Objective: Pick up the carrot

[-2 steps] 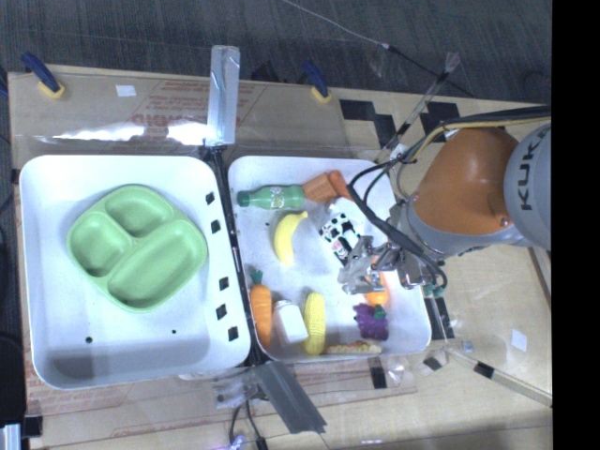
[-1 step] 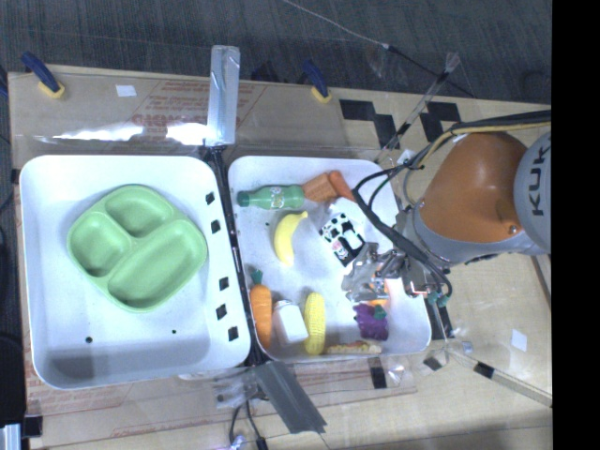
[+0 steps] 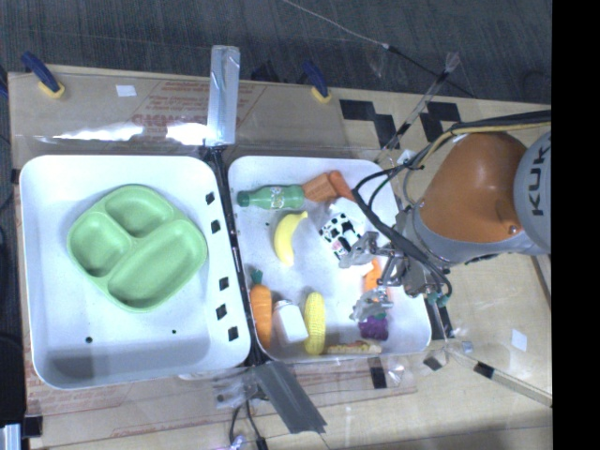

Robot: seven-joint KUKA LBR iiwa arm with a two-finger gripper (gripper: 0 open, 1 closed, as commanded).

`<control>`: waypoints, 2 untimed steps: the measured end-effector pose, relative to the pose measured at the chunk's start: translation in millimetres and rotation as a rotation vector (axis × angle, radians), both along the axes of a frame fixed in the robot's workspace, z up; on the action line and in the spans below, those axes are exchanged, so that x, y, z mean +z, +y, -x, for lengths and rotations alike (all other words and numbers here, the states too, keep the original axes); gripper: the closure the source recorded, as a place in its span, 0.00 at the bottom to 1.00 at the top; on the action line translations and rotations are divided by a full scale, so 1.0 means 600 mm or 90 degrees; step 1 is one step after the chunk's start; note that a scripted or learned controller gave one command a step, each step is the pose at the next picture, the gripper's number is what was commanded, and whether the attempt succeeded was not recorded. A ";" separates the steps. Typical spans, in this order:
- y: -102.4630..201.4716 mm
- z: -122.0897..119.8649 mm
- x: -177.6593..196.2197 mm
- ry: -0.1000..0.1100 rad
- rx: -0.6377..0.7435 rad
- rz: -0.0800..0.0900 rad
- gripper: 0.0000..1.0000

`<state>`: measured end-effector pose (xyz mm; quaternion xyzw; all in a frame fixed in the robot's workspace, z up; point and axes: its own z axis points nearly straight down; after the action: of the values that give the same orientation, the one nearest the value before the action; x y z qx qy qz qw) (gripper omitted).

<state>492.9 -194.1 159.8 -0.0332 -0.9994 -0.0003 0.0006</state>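
My gripper [image 3: 370,275] is over the right bin [image 3: 412,340], near the purple grapes [image 3: 375,326]; can't tell its state. Carrot [image 3: 262,313] lies in that bin's lower left corner, beside the corn [image 3: 315,323].

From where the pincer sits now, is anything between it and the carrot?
Yes. The pincer is at the right bin's right side; the carrot lies at its left wall. Between them stand the corn cob and a white block.
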 end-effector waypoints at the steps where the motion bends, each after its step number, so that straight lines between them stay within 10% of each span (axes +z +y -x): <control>1: -0.027 -0.011 -0.112 -0.001 -0.133 0.000 0.00; 2: -0.026 -0.014 -0.094 -0.003 -0.128 0.001 1.00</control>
<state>501.6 -209.6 103.5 -0.1337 -0.9910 0.0001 -0.0019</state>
